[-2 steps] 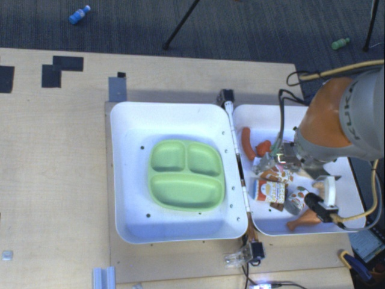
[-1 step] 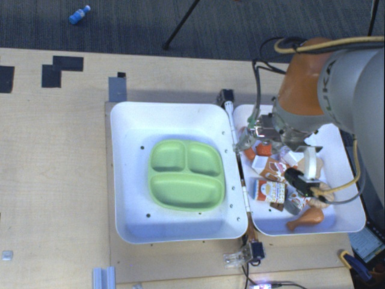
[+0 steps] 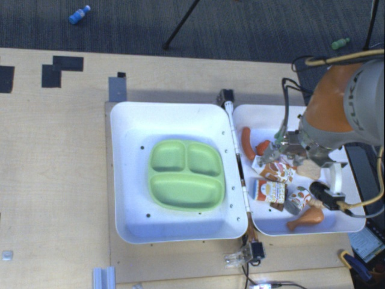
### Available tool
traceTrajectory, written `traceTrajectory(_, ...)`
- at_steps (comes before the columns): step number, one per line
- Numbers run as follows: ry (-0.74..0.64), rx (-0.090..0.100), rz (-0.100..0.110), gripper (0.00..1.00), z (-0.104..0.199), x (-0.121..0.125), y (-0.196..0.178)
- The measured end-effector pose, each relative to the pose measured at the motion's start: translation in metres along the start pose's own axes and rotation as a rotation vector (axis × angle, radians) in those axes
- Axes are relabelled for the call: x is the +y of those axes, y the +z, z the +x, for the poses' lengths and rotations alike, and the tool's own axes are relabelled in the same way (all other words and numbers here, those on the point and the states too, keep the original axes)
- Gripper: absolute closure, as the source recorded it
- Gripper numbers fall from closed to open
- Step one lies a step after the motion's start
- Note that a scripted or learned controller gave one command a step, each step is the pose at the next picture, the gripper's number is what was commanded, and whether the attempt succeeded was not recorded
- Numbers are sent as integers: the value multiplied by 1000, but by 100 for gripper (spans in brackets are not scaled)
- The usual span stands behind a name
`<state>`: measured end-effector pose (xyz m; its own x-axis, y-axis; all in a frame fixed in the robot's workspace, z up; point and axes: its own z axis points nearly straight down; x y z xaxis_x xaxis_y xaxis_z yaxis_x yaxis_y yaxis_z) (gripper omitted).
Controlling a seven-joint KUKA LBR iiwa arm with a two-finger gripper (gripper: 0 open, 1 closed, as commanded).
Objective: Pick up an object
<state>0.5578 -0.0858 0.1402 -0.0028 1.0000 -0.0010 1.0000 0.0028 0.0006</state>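
The right bin (image 3: pixel 343 226) holds a pile of small items. A red sausage (image 3: pixel 245 141) lies near its left wall, with a small orange-red piece (image 3: pixel 263 147) beside it. Below them lie a brown and white packet (image 3: pixel 278 173), a colourful carton (image 3: pixel 270 191) and a brown drumstick (image 3: pixel 305 217) near the front. My gripper (image 3: pixel 277 154) hangs low over the pile, just right of the orange-red piece and above the packet. Nothing shows clearly between its tips.
The left bin (image 3: pixel 129 137) holds a green divided plate (image 3: pixel 185 174). A ridge (image 3: pixel 238 161) separates the two bins. The grey arm with its orange band (image 3: pixel 331 98) covers the right bin's far right corner. A pale beige item (image 3: pixel 308 170) lies under the wrist.
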Motion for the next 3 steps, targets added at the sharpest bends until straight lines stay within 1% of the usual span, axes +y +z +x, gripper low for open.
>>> traceTrajectory(1,-1,1,-2,0,2,-8,27)
traceTrajectory(2,-3,2,-3,0,-1,8,54)
traceTrajectory(3,-6,0,-12,100,0,11,42)
